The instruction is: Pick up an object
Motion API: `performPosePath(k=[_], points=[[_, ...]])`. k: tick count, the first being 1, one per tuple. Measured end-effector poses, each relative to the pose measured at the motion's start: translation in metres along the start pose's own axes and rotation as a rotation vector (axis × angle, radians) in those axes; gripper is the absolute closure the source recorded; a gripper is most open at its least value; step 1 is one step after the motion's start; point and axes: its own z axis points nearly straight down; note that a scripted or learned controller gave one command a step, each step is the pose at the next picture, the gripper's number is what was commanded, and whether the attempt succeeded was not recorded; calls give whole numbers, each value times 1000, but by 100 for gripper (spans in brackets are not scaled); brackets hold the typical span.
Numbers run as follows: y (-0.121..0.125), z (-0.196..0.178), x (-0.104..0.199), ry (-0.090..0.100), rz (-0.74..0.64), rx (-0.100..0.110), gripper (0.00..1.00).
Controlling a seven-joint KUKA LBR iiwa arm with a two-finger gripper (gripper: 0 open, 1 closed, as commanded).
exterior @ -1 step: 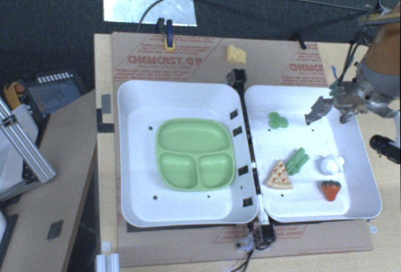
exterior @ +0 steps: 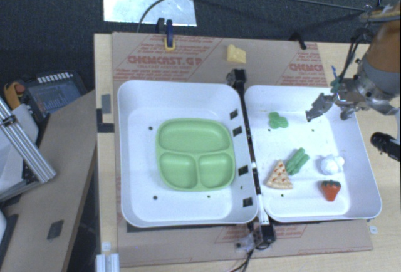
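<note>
Now I keep my tool (exterior: 331, 108), its fingers spread apart, steady and lower it squarely toward the green piece (exterior: 277, 120) in the right bin (exterior: 366, 158).

Broccoli (exterior: 277, 120): small green floret – lay at the right bin's far left.
Green beans (exterior: 297, 160): bundle, slanted, mid-bin.
Pizza slice (exterior: 279, 177): flat wedge, just beside the beans.
White lump (exterior: 329, 165): near the right wall.
Strawberry (exterior: 331, 190): red, green-topped – just nearer than the lump.

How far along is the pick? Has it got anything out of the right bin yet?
Done: nothing lifted; the broccoli piece, green beans, pizza slice, white item and strawberry all lie in the right bin. In hand: the gripper hangs open above that bin's far right part, holding nothing. Left: descend, grasp, lift.
</note>
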Motion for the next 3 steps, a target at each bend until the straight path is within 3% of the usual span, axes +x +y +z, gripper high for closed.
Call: performPosePath(k=[1,3], points=[[9,45,1,0,0,1,0],[-1,149,6,1,2,4,0]])
